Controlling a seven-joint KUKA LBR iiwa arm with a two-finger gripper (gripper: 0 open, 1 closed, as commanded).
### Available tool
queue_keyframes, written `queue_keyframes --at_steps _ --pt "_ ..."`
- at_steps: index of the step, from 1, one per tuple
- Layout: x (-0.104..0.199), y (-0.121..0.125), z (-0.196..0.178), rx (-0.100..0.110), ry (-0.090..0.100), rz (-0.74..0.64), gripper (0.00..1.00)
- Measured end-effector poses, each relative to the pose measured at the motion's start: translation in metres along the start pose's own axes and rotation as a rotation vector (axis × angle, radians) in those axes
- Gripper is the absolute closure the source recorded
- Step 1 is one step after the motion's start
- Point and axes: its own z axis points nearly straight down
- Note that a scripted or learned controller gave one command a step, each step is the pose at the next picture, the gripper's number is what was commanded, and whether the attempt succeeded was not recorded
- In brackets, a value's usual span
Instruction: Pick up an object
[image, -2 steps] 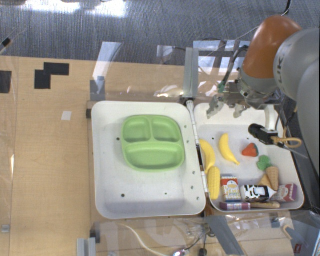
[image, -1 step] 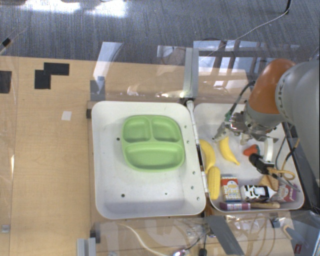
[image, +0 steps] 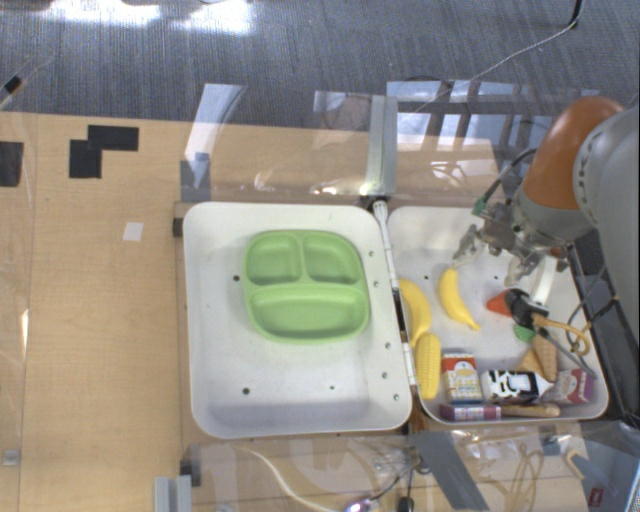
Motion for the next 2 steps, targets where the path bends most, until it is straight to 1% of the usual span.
queue_keyframes --at_steps 1,2 --pt "-0.004 -0.026 0.041 -0.01 0.003 -0.07 0.0" --pt "0.0 -0.024 0.031 -0.014 0.009 -0.071 1.0"
